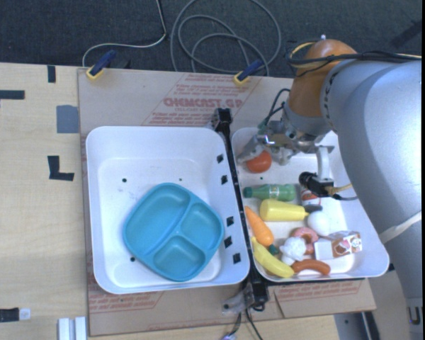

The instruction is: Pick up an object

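Red round tomato toy [258, 161] sits in the far corner of the right white bin [372, 243], close to the black divider clips where the two bins meet. The grey arm's jaws [269, 145] are right over the tomato, just past its far side, and I cannot tell if they are apart or closed, or if they touch it. Nearer to us from the tomato lies a green plastic bottle [270, 191] on its side, then a yellow block [282, 210] beside it. An orange carrot toy [258, 226] and a yellow banana toy [269, 259] lie nearer still, along the bin's left wall. A white round toy [324, 222], a small white milk carton [346, 245] and a red sausage toy [312, 267] lie to the right of those. Left of the tomato, in the left white bin [99, 147], rests a blue plastic tray with three sections [173, 231]. Both bins stand on a brown cardboard sheet [163, 98] on the table [28, 211].
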{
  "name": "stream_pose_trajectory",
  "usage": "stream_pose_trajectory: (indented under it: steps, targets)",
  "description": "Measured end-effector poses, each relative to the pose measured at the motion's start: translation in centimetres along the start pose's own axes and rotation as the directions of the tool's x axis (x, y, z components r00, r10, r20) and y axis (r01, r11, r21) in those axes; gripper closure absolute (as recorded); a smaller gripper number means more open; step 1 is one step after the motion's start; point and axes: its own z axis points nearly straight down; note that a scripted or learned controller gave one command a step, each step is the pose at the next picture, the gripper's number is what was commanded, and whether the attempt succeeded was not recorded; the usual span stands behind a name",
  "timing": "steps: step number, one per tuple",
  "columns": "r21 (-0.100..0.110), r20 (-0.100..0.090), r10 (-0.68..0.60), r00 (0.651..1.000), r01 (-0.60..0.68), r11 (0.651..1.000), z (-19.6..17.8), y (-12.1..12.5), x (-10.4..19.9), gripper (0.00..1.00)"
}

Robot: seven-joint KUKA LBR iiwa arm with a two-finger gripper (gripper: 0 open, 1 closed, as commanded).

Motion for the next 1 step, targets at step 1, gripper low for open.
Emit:
stream_pose_trajectory:
  steps: [1]
  targets:
    - [0.0,0.0,0.0,1.0,0.0,1.0,0.0,0.0,-0.01,0.0]
